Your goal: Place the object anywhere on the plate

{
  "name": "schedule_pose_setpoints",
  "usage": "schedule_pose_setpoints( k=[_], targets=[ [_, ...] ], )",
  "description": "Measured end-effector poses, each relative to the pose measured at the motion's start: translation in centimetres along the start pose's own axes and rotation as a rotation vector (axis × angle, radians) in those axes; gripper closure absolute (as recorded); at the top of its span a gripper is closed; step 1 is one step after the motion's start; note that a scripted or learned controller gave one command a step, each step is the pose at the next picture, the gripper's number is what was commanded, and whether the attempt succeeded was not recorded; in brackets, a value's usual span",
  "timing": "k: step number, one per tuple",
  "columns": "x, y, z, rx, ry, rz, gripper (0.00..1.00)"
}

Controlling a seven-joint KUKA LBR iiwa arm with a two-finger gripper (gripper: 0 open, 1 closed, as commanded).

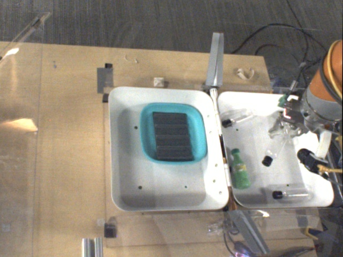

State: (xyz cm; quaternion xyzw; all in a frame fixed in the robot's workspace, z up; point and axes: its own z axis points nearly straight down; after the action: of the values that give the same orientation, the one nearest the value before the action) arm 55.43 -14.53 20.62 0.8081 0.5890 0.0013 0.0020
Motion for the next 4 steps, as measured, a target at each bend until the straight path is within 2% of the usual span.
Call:
schedule_pose_setpoints(
  k=[1,2,3,4],
  targets=[
    [3.7,-1.3,1.9,0.000,0.002,-0.122,1.00],
    [9.0,-6.1,2.2,0.002,0.002,-0.262,1.00],
    [8.9,-6.1,2.1,0.001,0.002,-0.261,0.00],
    [15.2,-5.5,2.1,0.000,0.002,-0.250,0.00]
  ],
)
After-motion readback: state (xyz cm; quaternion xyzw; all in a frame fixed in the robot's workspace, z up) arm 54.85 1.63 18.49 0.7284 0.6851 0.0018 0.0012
